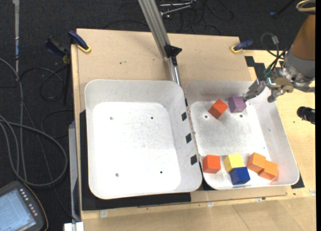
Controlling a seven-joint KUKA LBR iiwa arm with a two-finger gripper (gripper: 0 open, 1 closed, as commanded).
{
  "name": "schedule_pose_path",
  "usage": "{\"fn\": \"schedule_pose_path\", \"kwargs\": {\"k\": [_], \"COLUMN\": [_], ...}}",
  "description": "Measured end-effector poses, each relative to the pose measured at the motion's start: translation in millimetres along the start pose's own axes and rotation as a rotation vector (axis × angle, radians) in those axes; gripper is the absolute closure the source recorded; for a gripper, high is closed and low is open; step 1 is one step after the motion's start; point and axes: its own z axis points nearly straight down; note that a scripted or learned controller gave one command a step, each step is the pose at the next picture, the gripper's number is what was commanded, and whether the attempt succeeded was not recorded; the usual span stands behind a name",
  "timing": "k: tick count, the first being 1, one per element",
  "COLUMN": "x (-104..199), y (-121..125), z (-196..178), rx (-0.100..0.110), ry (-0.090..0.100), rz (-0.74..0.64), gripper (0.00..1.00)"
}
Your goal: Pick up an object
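The right bin (281, 140) holds several small cubes. An orange cube (218, 108) and a purple cube (236, 104) lie near its far edge. Along the near edge sit an orange cube (211, 163), a yellow cube (233, 162), a blue cube (239, 175) and two orange blocks (257, 161) (269, 170). My gripper (262, 93) hangs over the bin's far right corner, just right of the purple cube. It is open, its fingers spread with nothing between them.
The left bin (90, 125) lies beside the right one, with a metal pole (153, 17) slanting down to the gap between them. Clamps (80, 42) (241, 46) grip the board's far corners. Cables trail on the dark floor at left.
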Motion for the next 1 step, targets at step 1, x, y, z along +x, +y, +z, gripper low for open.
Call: {"fn": "schedule_pose_path", "kwargs": {"k": [1], "x": [0.3], "y": [0.5], "z": [-2.5], "rx": [-0.002], "ry": [-0.001], "rz": [-0.001], "gripper": [0.00]}}
